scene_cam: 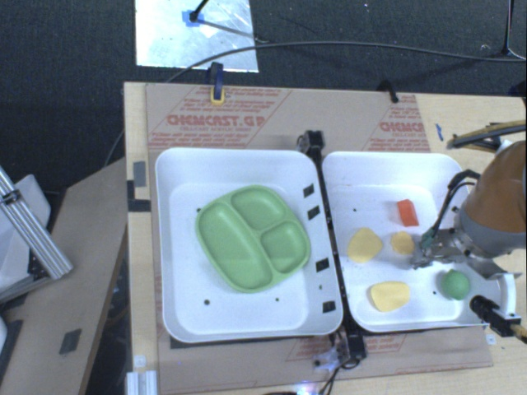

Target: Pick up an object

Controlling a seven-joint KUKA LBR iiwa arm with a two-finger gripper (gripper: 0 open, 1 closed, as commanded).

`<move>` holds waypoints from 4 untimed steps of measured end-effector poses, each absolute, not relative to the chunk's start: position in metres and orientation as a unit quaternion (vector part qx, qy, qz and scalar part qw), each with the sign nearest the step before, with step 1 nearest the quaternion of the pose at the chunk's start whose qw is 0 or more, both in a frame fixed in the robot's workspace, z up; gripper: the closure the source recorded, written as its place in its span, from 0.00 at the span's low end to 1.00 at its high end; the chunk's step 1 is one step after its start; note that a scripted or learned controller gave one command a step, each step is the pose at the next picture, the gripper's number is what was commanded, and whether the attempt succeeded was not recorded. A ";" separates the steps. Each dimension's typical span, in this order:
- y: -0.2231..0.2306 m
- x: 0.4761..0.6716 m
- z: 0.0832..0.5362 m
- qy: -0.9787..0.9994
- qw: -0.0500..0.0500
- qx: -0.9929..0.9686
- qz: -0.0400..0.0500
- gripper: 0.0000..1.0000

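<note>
My gripper (422, 252) hovers in the right bin (370, 171), beside a small yellow piece (402, 242). Whether my jaws are parted, I cannot tell. The board (272, 113) reads "CHEMCAST GP".

My bench (272, 109), covered with a brown printed cardboard sheet (346, 113), carries two shallow white bins lying side by side and touching along a black clipped seam, the left bin (177, 220) and the right bin (362, 175).
</note>
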State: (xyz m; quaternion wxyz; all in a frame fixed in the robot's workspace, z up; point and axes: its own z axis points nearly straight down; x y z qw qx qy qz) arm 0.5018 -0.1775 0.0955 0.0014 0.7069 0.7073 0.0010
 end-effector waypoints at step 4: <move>-0.071 0.519 0.209 0.711 0.000 0.703 0.001 1.00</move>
